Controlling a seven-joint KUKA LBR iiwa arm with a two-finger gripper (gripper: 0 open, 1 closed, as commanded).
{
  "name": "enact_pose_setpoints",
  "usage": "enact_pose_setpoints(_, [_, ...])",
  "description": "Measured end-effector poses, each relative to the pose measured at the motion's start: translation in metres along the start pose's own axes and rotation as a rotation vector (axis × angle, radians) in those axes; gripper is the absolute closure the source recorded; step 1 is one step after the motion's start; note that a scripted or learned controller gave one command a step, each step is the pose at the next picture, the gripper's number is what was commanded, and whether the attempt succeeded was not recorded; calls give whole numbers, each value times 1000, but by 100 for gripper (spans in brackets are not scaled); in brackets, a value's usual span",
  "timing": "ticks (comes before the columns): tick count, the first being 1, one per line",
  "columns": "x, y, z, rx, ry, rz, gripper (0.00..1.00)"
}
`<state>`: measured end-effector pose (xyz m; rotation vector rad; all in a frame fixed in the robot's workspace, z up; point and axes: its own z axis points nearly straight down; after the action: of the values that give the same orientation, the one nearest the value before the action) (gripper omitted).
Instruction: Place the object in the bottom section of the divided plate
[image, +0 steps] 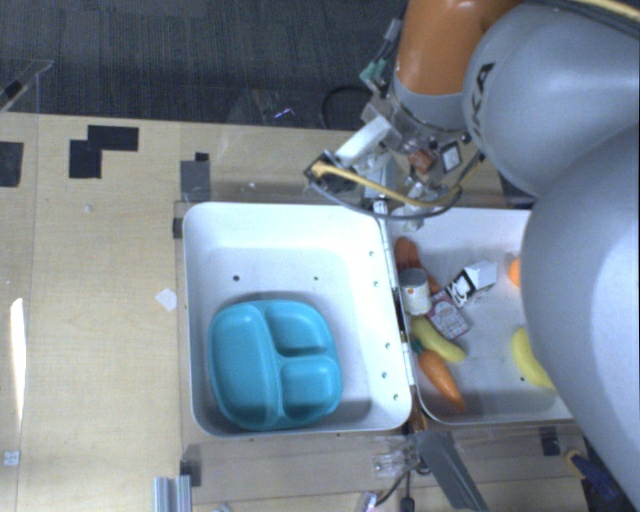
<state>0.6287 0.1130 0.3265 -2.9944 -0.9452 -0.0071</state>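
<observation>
Blue divided plate (272, 365), just one, with three sections, lying in the left white bin (270, 250). Right of the plate, in the second bin (495, 335): one orange carrot (440, 378), one yellow banana (440, 342), one more yellow fruit (530, 360), one small can (415, 293), one white box (472, 280). Up and right of the plate, one gripper (395, 190); spread or pressed together, hard to tell.

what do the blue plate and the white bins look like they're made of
Blue divided plate: probably moulded plastic, smooth with a soft sheen, rounded dividers, uniform colour. White bins: likely plastic too, though coated metal is possible; matte, thin walls with rounded corners.
</observation>
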Motion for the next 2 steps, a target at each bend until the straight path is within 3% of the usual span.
enact_pose_setpoints(1, [35, -80, -26, 0, 1, 23, 0])
enact_pose_setpoints(2, [58, -107, 61, 1, -5, -24, 0])
